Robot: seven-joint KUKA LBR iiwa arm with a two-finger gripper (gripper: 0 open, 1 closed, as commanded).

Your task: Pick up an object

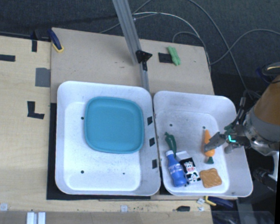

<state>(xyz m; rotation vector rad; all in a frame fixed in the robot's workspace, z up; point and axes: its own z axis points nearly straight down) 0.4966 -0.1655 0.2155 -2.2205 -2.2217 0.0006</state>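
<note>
The right bin (193, 106) holds several small objects. An orange carrot-shaped piece (206, 140) lies near its right side, with a small green bit (209, 160) just below it. A blue bottle (176, 169) lies at the bin's front, next to a black-and-white box (189, 169) and a tan bread-like piece (210, 178). A dark green tool (170, 141) lies above the bottle. My gripper (223, 143) hangs over the bin's right edge, just right of the orange piece. It is open with nothing between its fingers; the left fingertip (214, 141) is close beside the orange piece.
The left bin (69, 127) bears a square teal plate (114, 124). A grey metal pole (130, 26) slants in from the top to the gap between the bins. Cables loop over the dark floor at the top right. A green clip (174, 55) lies on the board behind the bins.
</note>
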